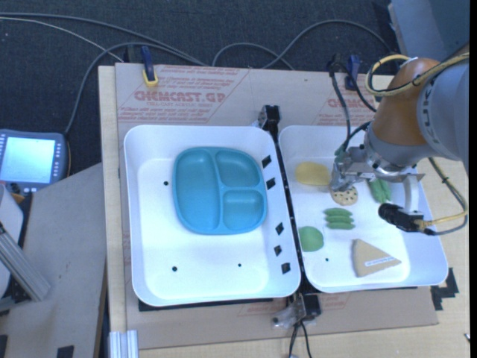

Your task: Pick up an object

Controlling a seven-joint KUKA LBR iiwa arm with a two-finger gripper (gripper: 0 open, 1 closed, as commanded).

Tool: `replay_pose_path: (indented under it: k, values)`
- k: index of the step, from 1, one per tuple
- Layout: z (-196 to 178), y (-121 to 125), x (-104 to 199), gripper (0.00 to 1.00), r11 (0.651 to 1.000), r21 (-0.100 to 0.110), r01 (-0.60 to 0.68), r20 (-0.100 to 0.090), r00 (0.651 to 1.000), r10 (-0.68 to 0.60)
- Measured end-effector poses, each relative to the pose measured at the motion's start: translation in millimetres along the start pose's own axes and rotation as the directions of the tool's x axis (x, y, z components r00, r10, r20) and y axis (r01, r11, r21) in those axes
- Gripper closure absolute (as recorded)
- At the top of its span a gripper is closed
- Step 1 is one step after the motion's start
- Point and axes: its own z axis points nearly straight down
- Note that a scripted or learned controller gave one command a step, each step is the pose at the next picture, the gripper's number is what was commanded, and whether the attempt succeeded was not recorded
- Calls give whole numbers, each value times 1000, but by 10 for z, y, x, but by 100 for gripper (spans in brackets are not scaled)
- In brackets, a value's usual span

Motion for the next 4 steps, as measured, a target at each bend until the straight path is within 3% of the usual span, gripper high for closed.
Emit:
replay_pose_path:
  k: [1, 3, 4]
  values:
    - [-431, 20, 3, 100, 1000, 4, 2, -4, 1000, -2]
    - [-1706, 116, -59, 100, 1000, 0, 2, -3, 1000, -2]
    - [-1524, 292, 457, 100, 1000, 8, 6, -5, 1000, -6]
